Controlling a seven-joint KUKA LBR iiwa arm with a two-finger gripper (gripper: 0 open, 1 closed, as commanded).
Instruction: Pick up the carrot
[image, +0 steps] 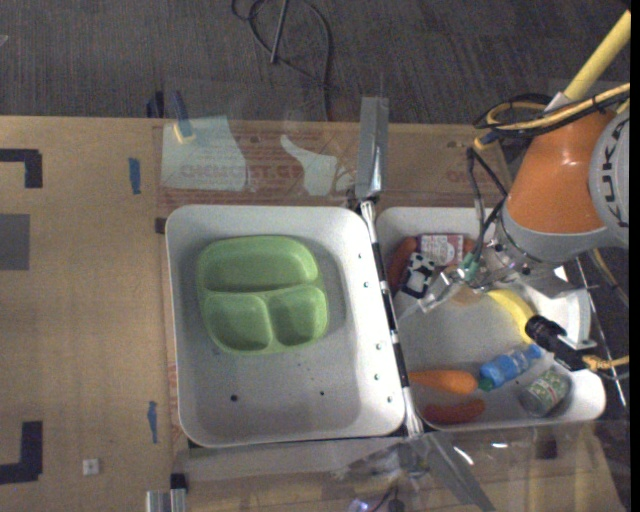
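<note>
Carrot (443, 381) lies between sausage (453, 410) and blue bottle (508, 366); tool (440, 288) grip: cannot tell.

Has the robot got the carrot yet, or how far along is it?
Not yet. The carrot lies untouched on the floor of the right bin, near its front edge. The hand is over the bin's back part, apart from the carrot. Reaching it, gripping and lifting are all left to do.
</note>
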